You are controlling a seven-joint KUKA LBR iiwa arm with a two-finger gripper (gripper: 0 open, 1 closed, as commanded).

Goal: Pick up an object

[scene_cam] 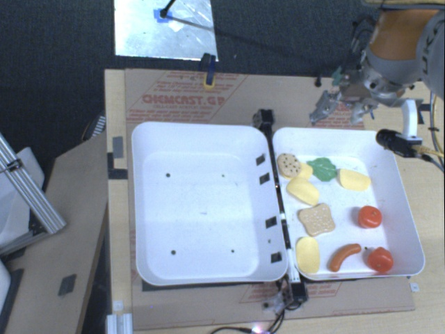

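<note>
the toy foods all lie loose in the right bin (407, 207), none lifted, so any is a candidate: a cookie (288, 164) by the divider, a green leaf (322, 168) just beside it, yellow pieces (304, 189), a toast slice (316, 219), a sausage (343, 257) and two tomatoes (370, 217) toward the near edge. they are spread apart, which should leave room for a descent. the left bin (201, 200) serves as the drop side. the gripper (337, 106) hovers beyond the right bin's far rim, above the worktop (174, 96); whether its jaws are wide or narrow cannot be told.
</note>
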